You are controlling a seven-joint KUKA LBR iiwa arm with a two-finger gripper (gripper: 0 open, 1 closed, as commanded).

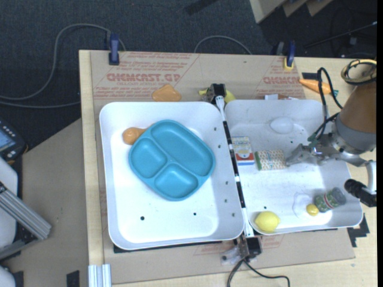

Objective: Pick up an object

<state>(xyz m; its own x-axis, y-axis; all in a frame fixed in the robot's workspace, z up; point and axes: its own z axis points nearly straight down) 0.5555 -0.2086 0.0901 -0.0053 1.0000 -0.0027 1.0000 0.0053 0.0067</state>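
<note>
A small flat speckled packet lies in the right white bin, near its left wall, just left of the gripper. The gripper's tips sit close beside the packet's right edge; whether they are parted or closed cannot be told. A red-and-white carton lies just left of the packet. A yellow lemon-shaped object rests at the bin's near edge. A blue divided plastic plate fills the left white bin.

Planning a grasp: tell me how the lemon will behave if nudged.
The lemon looks rounded and smooth, so it would probably roll. It sits in the right bin's near corner, so the walls may stop it. Likely firm.
</note>
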